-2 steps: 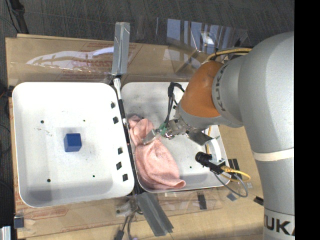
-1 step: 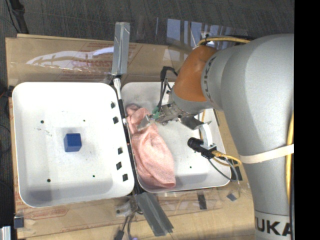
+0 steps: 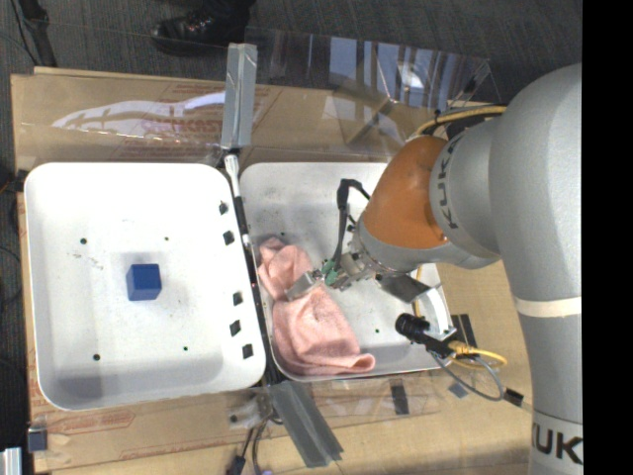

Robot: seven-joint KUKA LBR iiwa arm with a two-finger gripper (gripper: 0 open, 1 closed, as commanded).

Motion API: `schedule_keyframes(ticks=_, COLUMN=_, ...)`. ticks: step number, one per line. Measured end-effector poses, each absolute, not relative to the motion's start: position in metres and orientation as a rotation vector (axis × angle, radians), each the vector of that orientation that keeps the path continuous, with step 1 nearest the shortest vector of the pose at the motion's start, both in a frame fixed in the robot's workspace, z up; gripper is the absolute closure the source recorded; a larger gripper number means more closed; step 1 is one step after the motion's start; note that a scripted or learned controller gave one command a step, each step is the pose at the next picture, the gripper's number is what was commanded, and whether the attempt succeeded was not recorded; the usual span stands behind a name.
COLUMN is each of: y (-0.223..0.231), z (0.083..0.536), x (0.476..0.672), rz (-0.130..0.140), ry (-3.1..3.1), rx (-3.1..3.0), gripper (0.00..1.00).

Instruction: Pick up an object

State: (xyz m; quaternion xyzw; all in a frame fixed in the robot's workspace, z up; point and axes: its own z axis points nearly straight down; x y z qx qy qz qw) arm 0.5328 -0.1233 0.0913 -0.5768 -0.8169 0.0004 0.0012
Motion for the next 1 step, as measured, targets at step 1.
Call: schedule_keyframes(ticks=1, y=-0.0976, z=0.0912, x=0.5831, rz=0.001, ry=-2.594, rx=-1.769, gripper=0.00)
